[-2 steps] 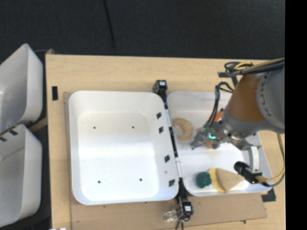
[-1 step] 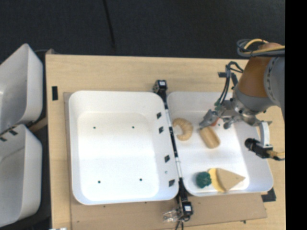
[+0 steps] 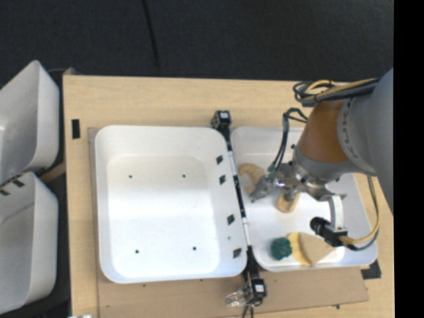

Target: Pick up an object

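My gripper (image 3: pixel 274 189) hangs low in the right bin (image 3: pixel 265 140), its fingers spread open with nothing between them. One finger (image 3: pixel 259 189) points left, toward a tan curved piece (image 3: pixel 251 173) lying by the bin's left wall. A small tan lump (image 3: pixel 286 203) lies just under the gripper's right side, partly covered by it. Nearer the front of this bin sit a dark green ball-like object (image 3: pixel 281 247) and a pale yellow wedge (image 3: pixel 309 250), side by side.
The left bin (image 3: pixel 112 204) shows bare white floor. A ridge with black clips (image 3: pixel 232 191) divides the two bins. A black cable end (image 3: pixel 326 230) and looping cables (image 3: pixel 317 90) hang off the arm. White containers (image 3: pixel 23 121) stand past the bench's left edge.
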{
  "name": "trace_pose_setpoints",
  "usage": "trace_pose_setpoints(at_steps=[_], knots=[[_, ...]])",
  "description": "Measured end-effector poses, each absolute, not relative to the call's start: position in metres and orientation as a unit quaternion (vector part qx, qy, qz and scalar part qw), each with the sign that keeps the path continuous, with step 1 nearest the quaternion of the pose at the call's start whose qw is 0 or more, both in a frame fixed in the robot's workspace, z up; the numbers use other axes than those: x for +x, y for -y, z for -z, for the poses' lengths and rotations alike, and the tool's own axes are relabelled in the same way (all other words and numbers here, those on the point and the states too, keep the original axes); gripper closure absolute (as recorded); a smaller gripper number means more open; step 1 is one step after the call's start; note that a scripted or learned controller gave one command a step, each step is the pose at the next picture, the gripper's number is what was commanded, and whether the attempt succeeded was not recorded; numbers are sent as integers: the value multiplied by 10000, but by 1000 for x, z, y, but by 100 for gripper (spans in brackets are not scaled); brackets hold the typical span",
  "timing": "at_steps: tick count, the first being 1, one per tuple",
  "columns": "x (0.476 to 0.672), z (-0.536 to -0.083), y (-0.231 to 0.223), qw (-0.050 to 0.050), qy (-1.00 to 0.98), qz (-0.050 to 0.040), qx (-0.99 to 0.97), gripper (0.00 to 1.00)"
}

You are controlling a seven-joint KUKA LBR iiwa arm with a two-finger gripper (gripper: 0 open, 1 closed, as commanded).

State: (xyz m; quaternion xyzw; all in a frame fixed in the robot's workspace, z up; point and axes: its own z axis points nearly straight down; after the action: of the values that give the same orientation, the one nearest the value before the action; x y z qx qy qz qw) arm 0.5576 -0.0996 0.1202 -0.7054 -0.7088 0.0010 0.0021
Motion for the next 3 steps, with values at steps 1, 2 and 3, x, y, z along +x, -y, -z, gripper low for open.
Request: trace_pose_setpoints(at_steps=[1, 2, 3], knots=[[600, -104, 150, -47, 7071, 19, -7071, 0], [667, -103, 115, -16, 7100, -9, -7042, 0], [624, -208, 34, -21, 7102, 40, -7039, 0]])
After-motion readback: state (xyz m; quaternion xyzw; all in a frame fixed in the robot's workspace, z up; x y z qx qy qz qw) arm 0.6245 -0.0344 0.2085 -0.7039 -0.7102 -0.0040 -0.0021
